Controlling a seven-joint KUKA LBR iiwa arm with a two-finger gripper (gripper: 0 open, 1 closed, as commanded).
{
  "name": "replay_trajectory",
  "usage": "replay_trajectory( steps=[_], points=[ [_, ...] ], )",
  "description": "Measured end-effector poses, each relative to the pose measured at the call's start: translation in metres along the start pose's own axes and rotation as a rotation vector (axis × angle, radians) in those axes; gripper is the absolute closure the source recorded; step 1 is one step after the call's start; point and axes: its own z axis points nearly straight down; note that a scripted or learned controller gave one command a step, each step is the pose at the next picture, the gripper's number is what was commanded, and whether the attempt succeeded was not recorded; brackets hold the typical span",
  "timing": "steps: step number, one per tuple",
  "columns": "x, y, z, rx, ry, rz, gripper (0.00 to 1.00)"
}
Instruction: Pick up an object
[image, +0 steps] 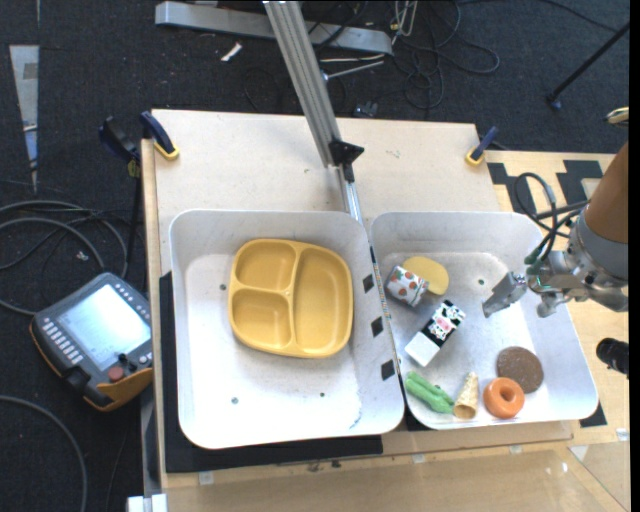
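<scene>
Gripper (522, 290): seen over the right bin's (560, 330) right side, above the floor; whether it is wide or narrow cannot be told, and nothing is seen held.
Left bin (200, 390): a yellow divided plate (292, 298) is laid at its middle.
Right bin, upper part: a spotted cup (405, 284) is tipped against a yellow slice (430, 271).
Right bin, middle: a black-and-white carton (436, 332) is laid aslant.
Right bin, front: a green piece (428, 392), a cone (467, 396), an orange donut (504, 397) and a brown disc (520, 368) are lined up.
</scene>
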Motion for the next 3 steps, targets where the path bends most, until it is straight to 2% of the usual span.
replay_trajectory(
  steps=[1,3],
  points=[
    [0.0,0.0,0.0,0.0,0.0,0.001,0.0],
    [0.002,-0.021,0.113,0.007,0.002,0.003,0.0]
  ],
)
